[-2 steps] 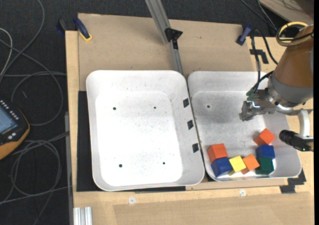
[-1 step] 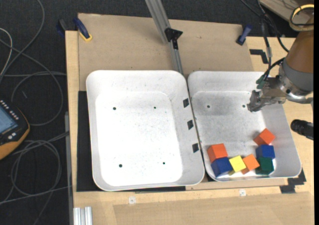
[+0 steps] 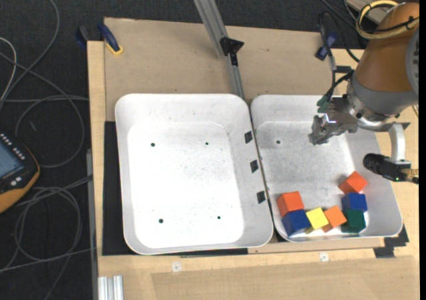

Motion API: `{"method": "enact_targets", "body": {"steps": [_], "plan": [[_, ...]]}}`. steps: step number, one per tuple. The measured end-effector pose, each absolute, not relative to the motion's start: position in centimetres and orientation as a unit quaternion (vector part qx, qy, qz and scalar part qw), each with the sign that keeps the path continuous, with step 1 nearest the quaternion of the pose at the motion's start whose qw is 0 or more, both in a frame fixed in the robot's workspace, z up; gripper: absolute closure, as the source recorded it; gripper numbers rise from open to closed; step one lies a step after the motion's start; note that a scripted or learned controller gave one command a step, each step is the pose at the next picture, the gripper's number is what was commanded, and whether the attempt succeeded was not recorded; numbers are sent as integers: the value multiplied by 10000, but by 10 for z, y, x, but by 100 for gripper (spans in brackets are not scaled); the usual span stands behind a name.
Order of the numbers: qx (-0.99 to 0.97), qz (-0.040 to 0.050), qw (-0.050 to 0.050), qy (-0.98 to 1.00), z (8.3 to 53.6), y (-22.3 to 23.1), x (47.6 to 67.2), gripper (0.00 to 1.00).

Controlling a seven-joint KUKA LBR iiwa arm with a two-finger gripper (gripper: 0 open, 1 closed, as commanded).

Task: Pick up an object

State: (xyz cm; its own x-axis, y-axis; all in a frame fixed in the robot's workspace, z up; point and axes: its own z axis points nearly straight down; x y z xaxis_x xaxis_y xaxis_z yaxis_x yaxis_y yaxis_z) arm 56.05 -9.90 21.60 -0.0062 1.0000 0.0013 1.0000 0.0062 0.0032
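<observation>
Two shallow white bins are set side by side on the wooden surface (image 3: 180, 52), so that things can be taken from one and dropped into the other. The left bin (image 3: 133, 109) carries no blocks. The right bin (image 3: 293, 106) holds all of them, and they are gathered against its near wall, probably because the bin floor dips that way or earlier drops left them there.

An orange block (image 3: 289, 201) lies at the left of the cluster, with a blue block (image 3: 297, 222) touching it in front and a yellow block (image 3: 317, 217) just beside that. A second orange block (image 3: 335, 216), a green block (image 3: 355, 223) and another blue block (image 3: 355, 202) are packed together toward the corner, and a third orange block (image 3: 354, 182) sits slightly apart, tilted, nearest the arm.

The gripper (image 3: 322, 134) is held over the bare far part of the right bin, well apart from the cluster, with nothing seen between its parts. Whether it is spread or pressed together cannot be told at this size.

The task is judged to be at its start: no block has been picked yet. The tight packing against the wall is likely to make a clean grasp difficult; the tilted orange block offers the freest sides.
</observation>
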Motion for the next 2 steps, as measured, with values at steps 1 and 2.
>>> {"method": "enact_targets", "body": {"steps": [1,2], "plan": [[7046,22,7,7096,232,-49,574,100],[7046,16,0,7096,231,5,577,100]]}}
